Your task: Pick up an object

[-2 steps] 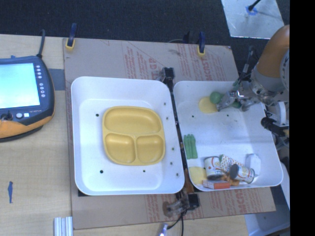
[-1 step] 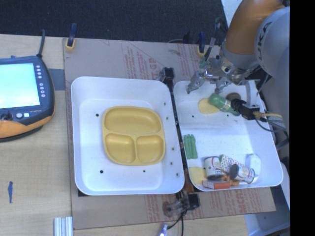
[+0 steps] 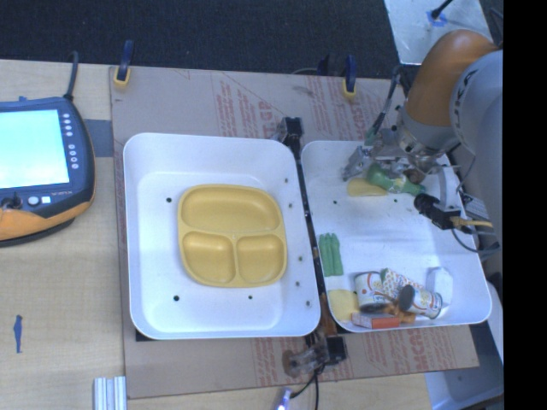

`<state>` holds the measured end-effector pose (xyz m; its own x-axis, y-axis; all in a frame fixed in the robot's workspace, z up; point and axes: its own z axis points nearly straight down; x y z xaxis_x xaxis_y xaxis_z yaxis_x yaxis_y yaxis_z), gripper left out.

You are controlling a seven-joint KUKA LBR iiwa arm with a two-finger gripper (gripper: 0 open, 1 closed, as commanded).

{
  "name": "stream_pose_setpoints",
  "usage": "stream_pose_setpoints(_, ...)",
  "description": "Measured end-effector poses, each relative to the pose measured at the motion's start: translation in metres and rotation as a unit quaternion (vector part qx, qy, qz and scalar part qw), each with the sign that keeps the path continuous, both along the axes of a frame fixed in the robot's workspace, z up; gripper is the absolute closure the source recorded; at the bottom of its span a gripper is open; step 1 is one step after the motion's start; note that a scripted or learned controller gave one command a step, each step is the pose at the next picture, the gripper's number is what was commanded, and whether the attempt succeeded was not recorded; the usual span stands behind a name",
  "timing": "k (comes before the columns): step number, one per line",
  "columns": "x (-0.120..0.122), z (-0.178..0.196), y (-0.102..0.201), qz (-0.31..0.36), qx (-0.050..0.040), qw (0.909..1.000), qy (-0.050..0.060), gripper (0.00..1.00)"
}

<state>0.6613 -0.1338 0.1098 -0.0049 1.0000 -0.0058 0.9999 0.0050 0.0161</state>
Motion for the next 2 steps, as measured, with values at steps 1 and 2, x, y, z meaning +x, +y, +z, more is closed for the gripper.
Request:
stream_pose_setpoints(1,0.0005,-0.0078,0.009,0.0,-0.0018,1.0,-0.001,0.0)
stream_pose_setpoints(2,-0.0022,-0.0001,0.0125,0.0,0.0012,1.0,0.004,0.0)
